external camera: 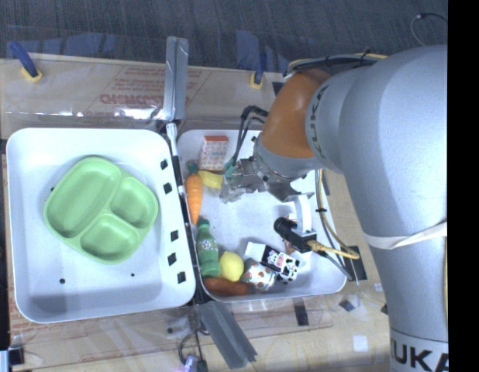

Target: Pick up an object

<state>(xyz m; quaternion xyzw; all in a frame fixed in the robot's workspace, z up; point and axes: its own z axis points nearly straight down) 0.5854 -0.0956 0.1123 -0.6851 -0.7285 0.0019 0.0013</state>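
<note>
Grey arm (pixel 394 169) enters from 3 o'clock and bends over the right bin (pixel 332 281), its orange band (pixel 290 122) above the wrist. Left bin (pixel 22 231), at 9 o'clock, bears a green plate (pixel 100 208). Candidate objects crowd the right bin's 9 and 6 o'clock walls, likely shoved there: carrot (pixel 194 196), bottle (pixel 208 250), lemon (pixel 232 266), box (pixel 214 152), banana (pixel 211 179), cup (pixel 260 277). Gripper (pixel 233 186) hangs low just beside the banana, at its 3 o'clock; whether it is parted or closed cannot be told, and nothing is seen held.
</note>
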